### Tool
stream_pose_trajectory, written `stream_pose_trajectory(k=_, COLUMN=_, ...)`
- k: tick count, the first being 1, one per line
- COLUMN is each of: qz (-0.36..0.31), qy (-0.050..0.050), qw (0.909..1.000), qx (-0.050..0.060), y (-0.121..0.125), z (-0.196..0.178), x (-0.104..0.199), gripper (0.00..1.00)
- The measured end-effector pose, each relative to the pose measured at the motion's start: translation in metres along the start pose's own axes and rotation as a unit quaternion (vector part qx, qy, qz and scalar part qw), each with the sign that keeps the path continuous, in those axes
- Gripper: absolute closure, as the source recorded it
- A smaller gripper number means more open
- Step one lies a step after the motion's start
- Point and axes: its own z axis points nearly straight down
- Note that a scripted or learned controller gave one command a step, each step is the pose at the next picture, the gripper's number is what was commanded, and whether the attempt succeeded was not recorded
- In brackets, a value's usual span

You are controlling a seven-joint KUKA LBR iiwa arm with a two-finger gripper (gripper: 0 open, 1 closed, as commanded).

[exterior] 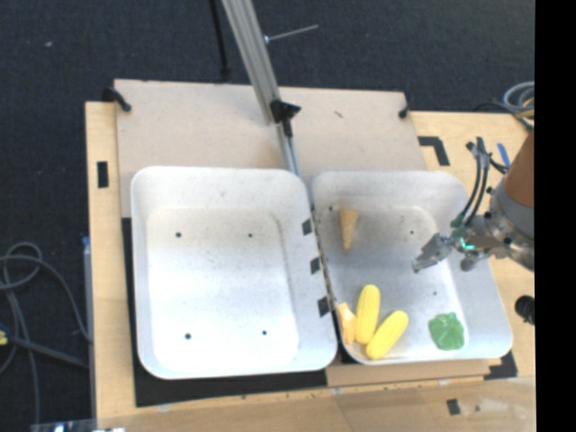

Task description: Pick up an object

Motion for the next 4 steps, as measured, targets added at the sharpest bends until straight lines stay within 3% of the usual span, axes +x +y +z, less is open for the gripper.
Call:
stream_pose_trajectory(k=1, qz=0.001, qy=-0.001, qw=1.0000, qx=-0.002, y=0.001, z=-0.002, x=0.000, gripper=0.00)
stream_pose_trajectory(k=3, qz=0.002, qy=-0.001, qw=1.0000, qx=0.001, y=0.005, z=0.101, x=-0.001, gripper=0.00)
stream_pose_trajectory(k=4, qz=0.002, qy=-0.001, qw=1.0000, qx=-0.001, y=0.005, z=0.132, x=-0.002, gripper=0.00)
